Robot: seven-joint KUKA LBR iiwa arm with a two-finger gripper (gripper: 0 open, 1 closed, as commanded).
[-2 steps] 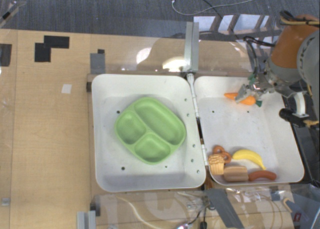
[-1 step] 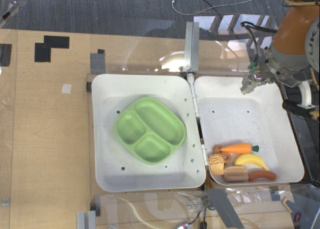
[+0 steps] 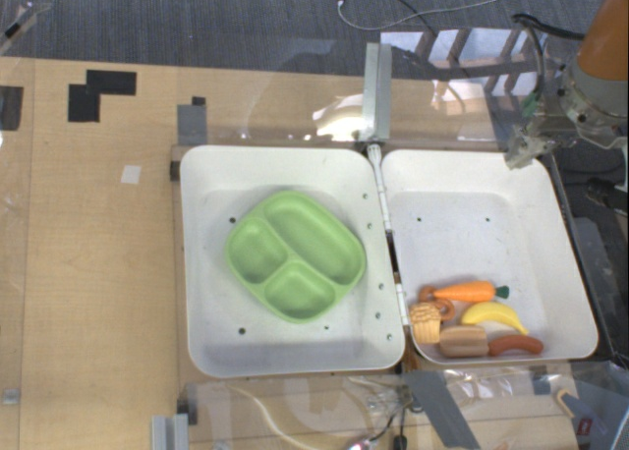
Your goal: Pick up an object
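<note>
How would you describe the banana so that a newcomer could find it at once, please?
Look in the right-hand white bin, at the cluster of toy food in its near corner. The banana lies just below the orange carrot and above the reddish sausage. It is the only yellow, curved piece there.

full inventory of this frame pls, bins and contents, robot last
left bin: 1, white, left half of bench
divided plate: 1, green, middle of left bin
right bin: 1, white, beside left bin
carrot: 1, orange, near corner of right bin
banana: 1, yellow, just below carrot
sausage: 1, red-brown, by near wall
bread roll: 1, tan, left of sausage
small ridged toy: 1, tan, left of roll
arm: 1, grey with orange band, top right
gripper: 1, over right bin's far right corner
</note>
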